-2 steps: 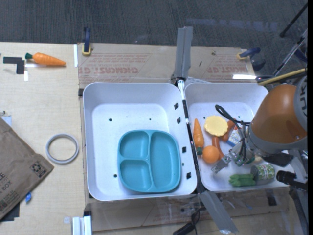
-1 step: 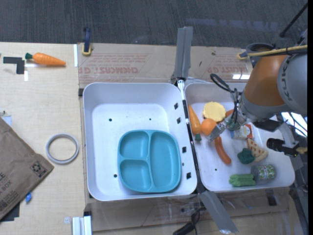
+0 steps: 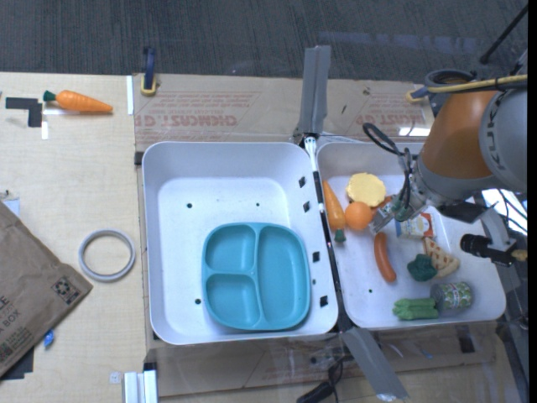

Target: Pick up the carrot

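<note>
A carrot [image 3: 333, 206] lies along the left wall of the right bin [image 3: 495, 296], its green stub pointing toward the front. An orange ball [image 3: 358, 216] touches its right side. My gripper [image 3: 391, 215] hangs low over the right bin, just right of the orange ball and a short way right of the carrot, with the grey arm and its orange band [image 3: 457, 137] behind it. A second carrot [image 3: 78, 102] rests on the bench at the far left, outside both bins.
The right bin also holds a yellow round piece [image 3: 367, 188], a red sausage [image 3: 384, 257], a pizza slice [image 3: 440, 256], a dark green piece [image 3: 422, 267], a small can [image 3: 451, 294] and a green pod [image 3: 415, 309]. A teal divided plate [image 3: 256, 275] sits in the left bin. A tape ring [image 3: 106, 253] lies left of it.
</note>
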Motion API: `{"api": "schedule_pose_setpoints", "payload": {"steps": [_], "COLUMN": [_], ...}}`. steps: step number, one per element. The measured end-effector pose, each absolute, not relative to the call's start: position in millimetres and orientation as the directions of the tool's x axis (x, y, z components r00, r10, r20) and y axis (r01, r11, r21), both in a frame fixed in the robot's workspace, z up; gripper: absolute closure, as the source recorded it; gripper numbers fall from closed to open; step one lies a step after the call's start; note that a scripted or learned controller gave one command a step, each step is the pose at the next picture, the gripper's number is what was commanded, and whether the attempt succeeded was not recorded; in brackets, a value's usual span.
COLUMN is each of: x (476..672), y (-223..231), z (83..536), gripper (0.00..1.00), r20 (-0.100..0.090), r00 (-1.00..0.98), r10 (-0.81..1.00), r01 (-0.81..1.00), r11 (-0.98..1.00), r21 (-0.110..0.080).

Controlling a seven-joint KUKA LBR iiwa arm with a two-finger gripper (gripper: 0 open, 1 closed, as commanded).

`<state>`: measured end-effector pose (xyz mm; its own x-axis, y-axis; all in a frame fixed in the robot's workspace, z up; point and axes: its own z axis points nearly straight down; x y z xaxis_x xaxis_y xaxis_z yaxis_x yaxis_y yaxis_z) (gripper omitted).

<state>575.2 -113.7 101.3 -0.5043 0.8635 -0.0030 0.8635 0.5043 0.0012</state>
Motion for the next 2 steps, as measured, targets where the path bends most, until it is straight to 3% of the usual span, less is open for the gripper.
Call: {"api": "schedule_pose_setpoints", "payload": {"steps": [1, 2], "x": [575.2, 617.3], "y": [-113.7, -102.8], "z": [101.3, 91.9], "gripper": [0.00, 0.00], "r20": [-0.003, -0.002], "r00": [-0.504, -0.511], "r10": [0.864, 0.860], "r01": [0.864, 0.860], "r11": [0.504, 0.511], "r21": [0.001, 0.000]}}
